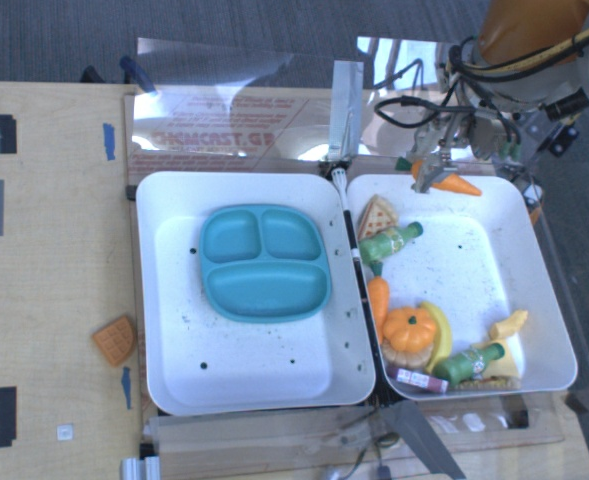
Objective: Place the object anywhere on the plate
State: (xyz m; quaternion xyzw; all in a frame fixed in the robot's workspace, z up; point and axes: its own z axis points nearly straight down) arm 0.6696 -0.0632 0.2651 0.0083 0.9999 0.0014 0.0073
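A blue plate [264, 290] with three compartments lies in the left white bin [174, 358], nothing on it. My gripper [429, 175] hangs over the back rim of the right bin [494, 258], near its far left corner. An orange carrot [458, 183] with a green top lies crosswise between its fingers, tip pointing right. The gripper looks shut on this carrot. The plate is well to the left of the gripper and nearer the camera, across the divider between the bins.
The right bin holds a green bottle [389, 240], a triangular sandwich piece [377, 213], a second carrot [377, 296], a pumpkin [411, 330], a banana [440, 326], another green bottle [466, 363] and a yellow piece [509, 324]. A brown waffle [115, 340] lies on the bench at left.
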